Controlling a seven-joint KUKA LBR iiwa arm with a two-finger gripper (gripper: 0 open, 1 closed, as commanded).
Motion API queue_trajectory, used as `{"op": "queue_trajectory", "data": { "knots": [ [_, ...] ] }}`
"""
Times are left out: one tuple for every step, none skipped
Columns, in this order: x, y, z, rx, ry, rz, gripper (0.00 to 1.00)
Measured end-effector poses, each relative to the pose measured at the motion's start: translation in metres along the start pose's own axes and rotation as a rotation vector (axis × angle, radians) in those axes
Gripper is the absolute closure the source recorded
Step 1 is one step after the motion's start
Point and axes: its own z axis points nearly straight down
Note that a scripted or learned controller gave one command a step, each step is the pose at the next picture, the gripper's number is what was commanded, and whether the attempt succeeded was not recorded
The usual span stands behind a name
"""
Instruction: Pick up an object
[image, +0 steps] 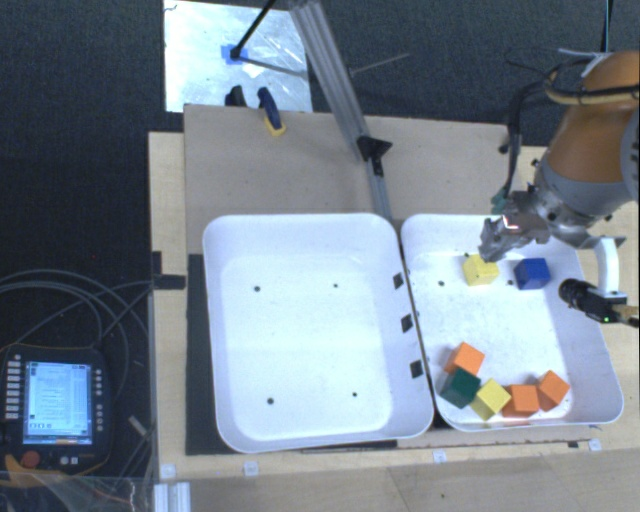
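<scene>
At the lower left of the frame, closest to the camera, a grey handheld control pendant with a lit screen (55, 405) lies on dark carpeted floor (70, 150) among loops of black cable (95, 300). To its right the pale wooden worktop (300, 160) carries two shallow white plastic bins side by side: the left bin (305, 330) at centre frame and the right bin (590, 370) at centre right. In the right bin, along its lower edge, sits a cluster of small cubes: an orange cube (466, 358), a dark green cube (460, 387), a yellow cube (492, 397) and two more orange cubes (535, 394) touching one another. Higher in that bin a second yellow cube (480, 270) lies just beside a blue cube (531, 273). The grey arm with its orange band (590, 150) reaches in from the upper right, and its gripper (495, 240) sits directly above the upper yellow cube; whether it is spread or closed cannot be told. A grey metal pole (340, 90) slants across the top of the frame.
</scene>
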Motion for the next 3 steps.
{"op": "queue_trajectory", "data": {
  "knots": [
    [0.052,-0.011,0.0,0.002,0.001,0.0,1.0],
    [0.097,-0.006,-0.004,0.001,0.0,0.0,1.0],
    [0.145,-0.012,-0.009,0.001,0.0,-0.001,1.0]
  ]
}}
